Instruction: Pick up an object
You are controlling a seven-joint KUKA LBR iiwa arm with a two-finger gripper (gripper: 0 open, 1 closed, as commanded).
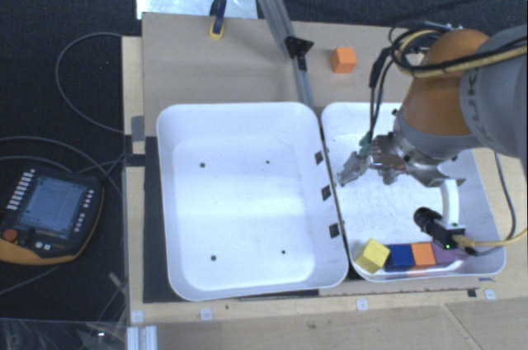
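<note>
Gripper (356, 167): positioned over the right bin (487, 200), near that bin's left wall and about halfway along it, at the end of the grey arm (495, 92) with its orange band (441, 88). The grey metal finger parts are blurred against the white floor. Whether they stand apart or together cannot be told, and no object is seen between them.

Objects in the right bin: four blocks lie in a row along the near wall, well apart from the gripper. From left to right: a yellow block (373, 255), turned at an angle; a blue block (401, 257); an orange block (423, 254); a purple block (445, 256), partly covered by a black cylindrical fitting (436, 228) on the arm. The blue, orange and purple blocks appear to touch one another.

Left bin (177, 175): white floor with small dark marks.

Bench (247, 59): one further orange cube (344, 59) rests on the board beyond the right bin, outside both bins. A small yellow and black clamp (217, 17) sits near the far edge. A grey pole (272, 2) runs at a slant down to the junction of the two bins.

Off the bench, left: a control pendant (48, 212) with cables.
</note>
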